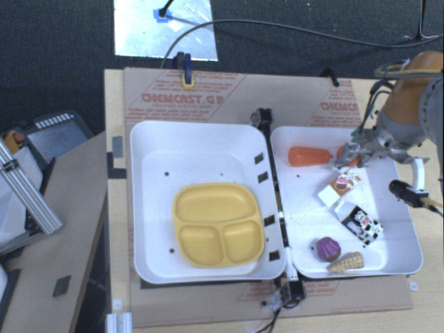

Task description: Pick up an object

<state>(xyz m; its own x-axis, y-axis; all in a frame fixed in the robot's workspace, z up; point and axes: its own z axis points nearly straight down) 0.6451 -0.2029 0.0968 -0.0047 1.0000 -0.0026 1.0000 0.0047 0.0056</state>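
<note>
Over the right white bin [409, 255], end effector [349, 155] hung beside an orange carrot-shaped toy [310, 156]; finger state unclear. Better centred before closing, I judged.

Single fixed camera above the bench [229, 92], angled down, both white bins [149, 186] in view, arm [409, 109] entering right

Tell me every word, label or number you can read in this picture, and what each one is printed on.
"CHEMCAST GP": red print on the brown paper-covered sheet under the two bins, behind the left one.
"CHEMCAST" again, partly cut off, on the same sheet behind the right bin.
Small white packet with red-orange picture: print too small to read.
Black-and-white patterned packet: nothing legible.
Grey device with buttons at the left: markings blurred.
</note>
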